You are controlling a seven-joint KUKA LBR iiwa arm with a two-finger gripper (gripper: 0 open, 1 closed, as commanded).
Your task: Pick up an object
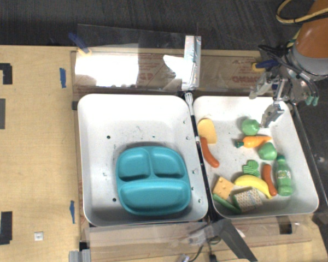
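A tan wooden bench [27, 162] with black and blue tape marks meets dark floor [153, 4] above.

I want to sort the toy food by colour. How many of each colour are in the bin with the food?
Green: 5 (round one, one by the carrot, leafy one, bottle, pod)
Yellow: 3 (piece, banana, cheese)
Orange or red: 3 (carrot, two sausages)
Tan: 1 (cracker)
Total: 12
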